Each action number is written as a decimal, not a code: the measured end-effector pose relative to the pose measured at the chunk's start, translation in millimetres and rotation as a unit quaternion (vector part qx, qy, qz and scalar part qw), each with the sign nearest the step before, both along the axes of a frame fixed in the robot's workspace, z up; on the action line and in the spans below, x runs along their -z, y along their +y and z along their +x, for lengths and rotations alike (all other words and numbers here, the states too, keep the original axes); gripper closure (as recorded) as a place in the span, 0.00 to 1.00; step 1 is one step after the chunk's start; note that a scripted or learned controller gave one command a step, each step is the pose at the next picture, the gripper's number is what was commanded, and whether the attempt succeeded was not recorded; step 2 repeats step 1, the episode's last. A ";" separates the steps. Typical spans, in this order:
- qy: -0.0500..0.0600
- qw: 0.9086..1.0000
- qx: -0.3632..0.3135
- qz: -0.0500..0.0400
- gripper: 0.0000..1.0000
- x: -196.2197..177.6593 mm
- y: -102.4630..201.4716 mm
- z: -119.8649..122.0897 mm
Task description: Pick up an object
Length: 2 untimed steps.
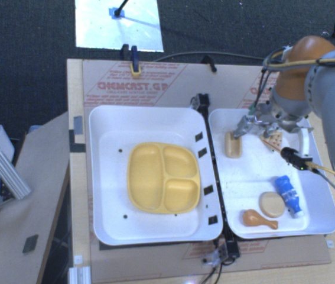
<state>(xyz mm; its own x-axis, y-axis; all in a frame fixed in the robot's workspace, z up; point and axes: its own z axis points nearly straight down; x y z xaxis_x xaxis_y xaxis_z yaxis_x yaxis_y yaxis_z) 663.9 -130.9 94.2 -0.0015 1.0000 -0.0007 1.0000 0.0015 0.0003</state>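
Note:
My gripper [242, 129] hangs over the far left part of the right bin [321, 218]. Just below its tip, a small tan block [233, 146] lies close to the bin's left wall; I cannot tell whether the two touch. A checkered orange wedge [272, 139] sits to the right of the gripper, partly under the wrist. Nearer the front lie a blue tube-like item [287, 193], a round tan disc [271, 204] and an orange pear-shaped piece [257, 218].
The left bin [105, 158] holds a yellow divided plate [164, 177]. A black divider with clips [210, 164] runs between the bins. A black and yellow cable end [297, 160] hangs over the right bin, and the grey arm [332, 93] covers the far right corner.

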 end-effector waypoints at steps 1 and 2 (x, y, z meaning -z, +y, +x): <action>-0.005 1.000 -0.001 -0.001 0.00 5.7 0.4 3.3; -0.005 1.000 -0.001 -0.001 0.00 5.7 0.4 3.3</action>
